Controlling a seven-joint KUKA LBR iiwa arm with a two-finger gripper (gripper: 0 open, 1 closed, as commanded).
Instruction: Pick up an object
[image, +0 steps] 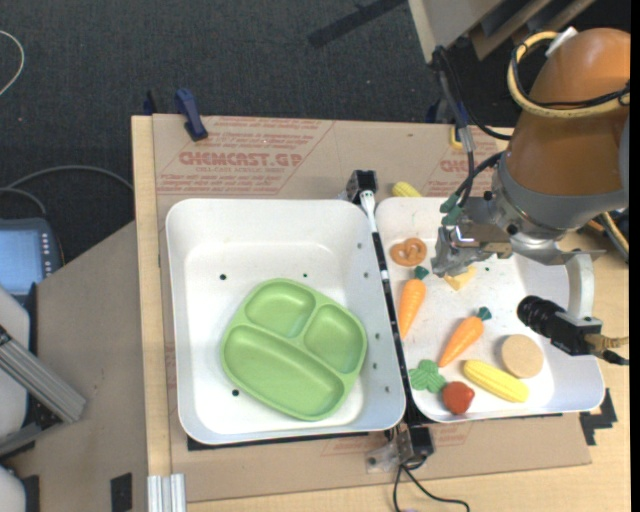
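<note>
Near edge of right bin (590, 400): red tomato (458, 397), yellow corn (494, 381), tan disc (521, 355), tapered carrot (461, 340), then second carrot (410, 303) by the divider, ridged pretzel (407, 252), my jaws (452, 262) over a pale wedge (459, 280), spread unreadable; left bin's green tray (293, 347) smooth.

Grey arm (560, 190), broad orange band (580, 100), metal hand (455, 255), black cables.

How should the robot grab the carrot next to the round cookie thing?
Grip the carrot across its thick orange middle, coming straight down from above. It lies flat and slanted, leaf end up-right, with bare bin floor on both long sides for the fingers.
</note>
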